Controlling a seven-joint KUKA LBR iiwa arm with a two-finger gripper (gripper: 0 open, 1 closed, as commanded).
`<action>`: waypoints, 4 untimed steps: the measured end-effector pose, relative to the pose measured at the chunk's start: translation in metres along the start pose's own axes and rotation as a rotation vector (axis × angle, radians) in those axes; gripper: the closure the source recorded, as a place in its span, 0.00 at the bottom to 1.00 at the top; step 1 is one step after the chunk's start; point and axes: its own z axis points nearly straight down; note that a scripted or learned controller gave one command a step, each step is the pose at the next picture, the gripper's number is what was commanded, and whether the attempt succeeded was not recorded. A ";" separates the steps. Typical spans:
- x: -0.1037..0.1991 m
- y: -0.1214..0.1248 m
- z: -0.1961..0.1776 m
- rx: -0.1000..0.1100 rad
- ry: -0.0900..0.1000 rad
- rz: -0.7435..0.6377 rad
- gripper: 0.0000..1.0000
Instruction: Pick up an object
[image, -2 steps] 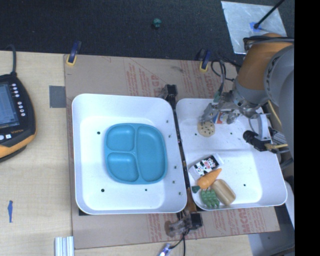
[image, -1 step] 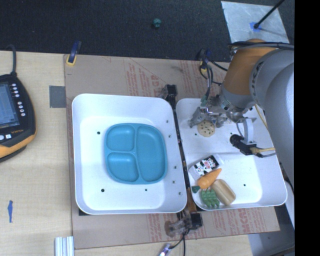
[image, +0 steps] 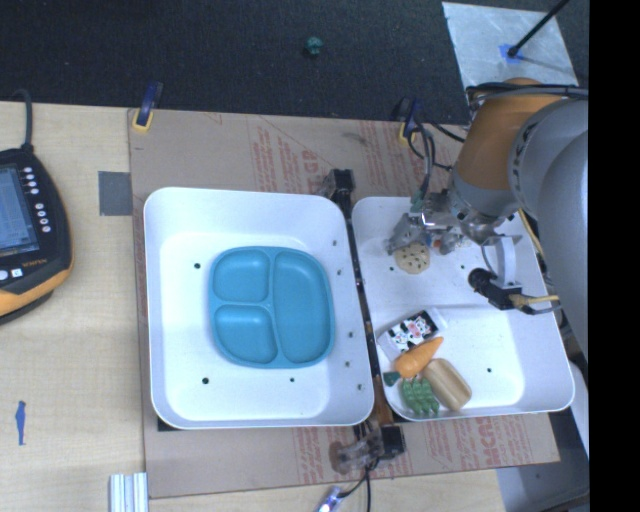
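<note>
My gripper (image: 409, 238) is down in the upper part of the right bin (image: 520, 375), just above a round tan cookie (image: 411, 261). The cookie lies on the bin floor right under the fingertips; nothing shows between the fingers. Lower in the same bin lie a black and white patterned card (image: 412, 328), an orange carrot (image: 420, 358), a tan bread roll (image: 449, 384) and a green toy piece (image: 420, 398), bunched near the bin's front left corner.
The left bin (image: 180, 300) holds a blue divided plate (image: 270, 305). A black and orange teach pendant (image: 25, 225) lies at the bench's left edge. The grey arm with its orange band (image: 505, 140) crosses the right bin's far right side.
</note>
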 end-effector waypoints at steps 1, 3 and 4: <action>0.000 0.001 -0.012 -0.001 0.000 -0.002 1.00; 0.019 0.000 0.000 0.003 0.000 -0.002 0.00; 0.018 0.001 -0.013 0.000 0.000 -0.004 1.00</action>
